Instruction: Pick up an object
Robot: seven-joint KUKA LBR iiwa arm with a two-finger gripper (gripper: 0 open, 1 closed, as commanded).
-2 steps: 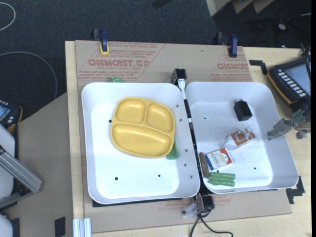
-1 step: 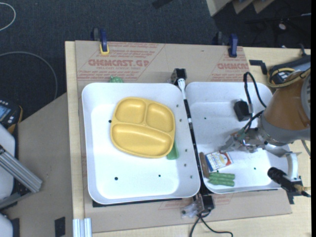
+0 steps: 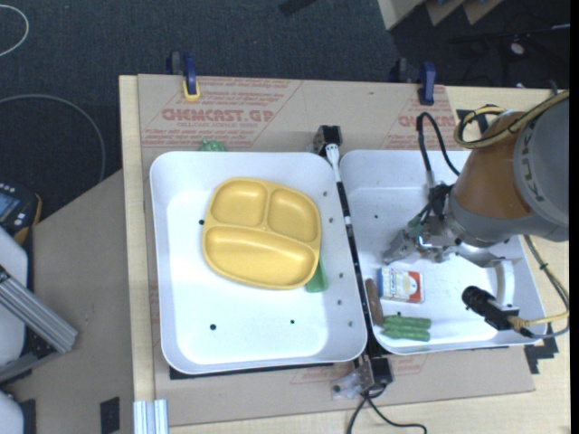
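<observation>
Red-white packet (image 3: 400, 285) flat, right bin; green beans (image 3: 404, 326) beside.

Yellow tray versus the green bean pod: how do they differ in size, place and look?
The yellow tray is large; the bean pod is small and slim. The tray lies in the left bin; the pod lies in the right bin, near its front edge. The tray has three compartments; the pod has none. Neither is held.

Robotics lab bench. A particle-board bench top (image 3: 271, 107) printed with red lettering is held by blue clamps (image 3: 189, 69) at 11 and 1 o'clock. Two white bins (image 3: 172, 269) sit side by side on it. Dark carpet (image 3: 136, 16) surrounds the bench, loose cables (image 3: 54, 107) trailing at 10 o'clock. Aluminium framing (image 3: 36, 315) at 8 o'clock. The grey and orange KUKA arm (image 3: 516, 183) enters from 3 o'clock.
</observation>
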